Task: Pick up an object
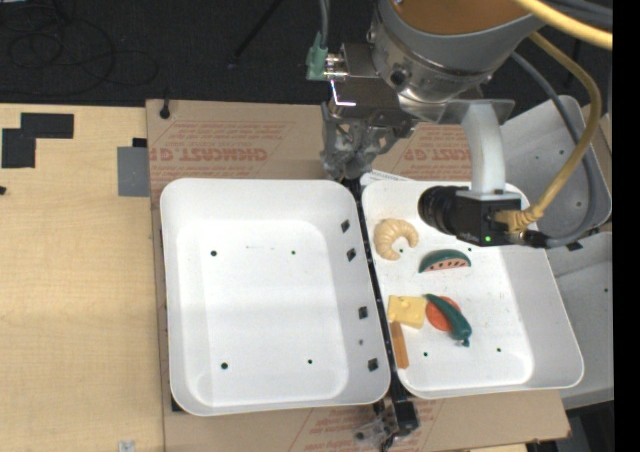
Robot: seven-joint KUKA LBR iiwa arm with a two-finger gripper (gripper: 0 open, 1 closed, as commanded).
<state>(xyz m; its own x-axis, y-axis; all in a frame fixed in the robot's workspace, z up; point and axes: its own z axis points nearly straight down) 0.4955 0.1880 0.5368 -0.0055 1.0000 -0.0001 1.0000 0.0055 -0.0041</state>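
The gripper (347, 168) hangs over the far edge of the bins, right above the seam where the left bin (260, 300) and the right bin (520, 350) meet. It is over the far left corner of the right bin. It is a tangle of grey metal seen from above, and I cannot tell whether it is open or closed. Nothing can be seen in its grasp. The grey arm (450, 30) with its orange band reaches in from the right and covers the far right corner of the right bin.

All the objects lie in the left half of the right bin. A croissant (397, 237) sits nearest the gripper, close to the left wall and a little in from the far edge. A watermelon slice (444, 261) lies just beside it toward the middle of the bin, apart from it, red face up with a green rind.

Further toward the near edge, a yellow cheese block (406, 311) rests close to the left wall. A pepper (448, 317), red-orange at one end and green at the other, lies slantwise against the cheese's right side; they seem to touch. An orange stick (399, 345) runs along the left wall from under the cheese toward the near left corner.

Both bins sit side by side on a cardboard sheet (250, 140), which lies on the wooden bench (70, 270). Small dark clips (352, 255) line the seam between the bins.
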